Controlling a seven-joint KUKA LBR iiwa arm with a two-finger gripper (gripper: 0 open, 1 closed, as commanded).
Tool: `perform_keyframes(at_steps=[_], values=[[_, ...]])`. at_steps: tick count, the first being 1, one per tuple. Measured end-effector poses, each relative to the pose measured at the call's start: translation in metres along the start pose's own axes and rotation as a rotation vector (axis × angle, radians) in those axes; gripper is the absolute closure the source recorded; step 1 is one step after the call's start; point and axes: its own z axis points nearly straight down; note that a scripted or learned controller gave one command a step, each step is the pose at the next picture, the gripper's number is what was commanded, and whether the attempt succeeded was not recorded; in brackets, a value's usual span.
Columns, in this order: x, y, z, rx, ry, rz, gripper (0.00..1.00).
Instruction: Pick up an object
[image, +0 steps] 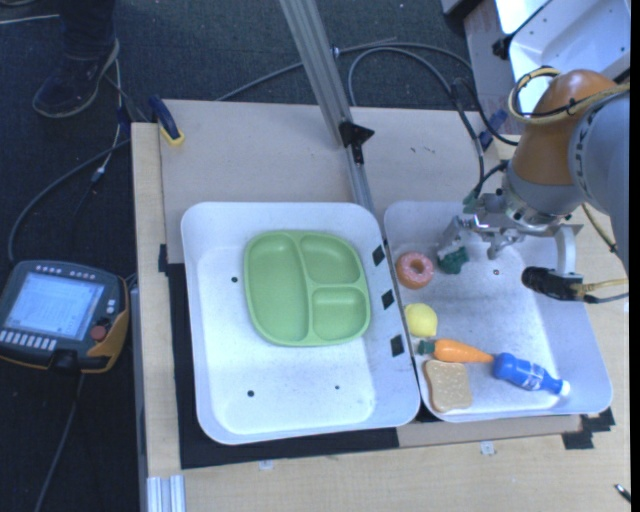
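Camera view. The gripper (478, 240) hangs over the far part of the right bin (585, 350); whether it is wide or narrow cannot be told. A small dark green object (453, 261) lies on the bin floor just beside the gripper. Near it sits a pink ring-shaped doughnut (414, 268). Toward the near wall lie a rounded yellow lemon (422, 320), a tapered orange carrot (463, 351), a flat tan bread slice (448, 386) and a blue bottle with a white cap (527, 373). The left bin (215, 400) carries a smooth, pale green plate with three compartments (305, 286). Both bins are shallow, white and speckled, resting on a tan table (250, 150). The floor (60, 200) is dark carpet crossed by cables; a teach pendant (60, 315) lies left of the table.
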Motion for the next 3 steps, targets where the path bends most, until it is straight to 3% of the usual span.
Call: perform_keyframes(at_steps=[1,2,3], values=[[0.0,0.004,-0.018,-0.015,-0.003,-0.002,1.0],[-0.002,0.015,-0.077,-0.015,-0.003,-0.002,1.0],[-0.001,0.016,-0.111,-0.012,-0.002,-0.002,1.0]])
